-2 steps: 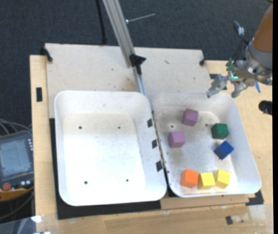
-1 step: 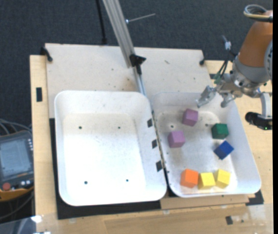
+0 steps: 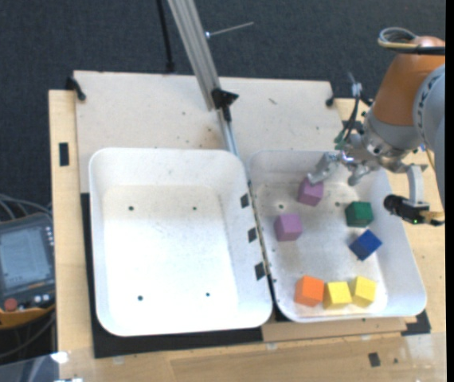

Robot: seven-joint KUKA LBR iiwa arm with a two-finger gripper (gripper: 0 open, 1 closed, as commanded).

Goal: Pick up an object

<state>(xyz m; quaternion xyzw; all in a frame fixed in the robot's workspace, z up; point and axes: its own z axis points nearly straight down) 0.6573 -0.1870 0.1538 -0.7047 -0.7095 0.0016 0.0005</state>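
The right bin (image 3: pixel 402 289) holds several small cubes. A purple cube (image 3: pixel 311 191) lies near its far side, and a second purple cube (image 3: pixel 288 226) sits closer to the bin's left wall. A green cube (image 3: pixel 359 213) and a blue cube (image 3: pixel 365 244) lie toward the right. Along the near wall an orange cube (image 3: pixel 310 290) and two yellow cubes (image 3: pixel 338 294) (image 3: pixel 364 290) stand in a row. My gripper (image 3: pixel 340 168) hovers over the bin's far edge, open, with nothing between its fingers. Its left finger (image 3: pixel 323 165) is just above and right of the upper purple cube.
The left bin (image 3: pixel 107 173) stands beside the right one, with black clips along the shared wall. A slanted metal post (image 3: pixel 199 46) rises from the bench behind the bins. A teach pendant (image 3: pixel 16 261) lies off the bench at left.
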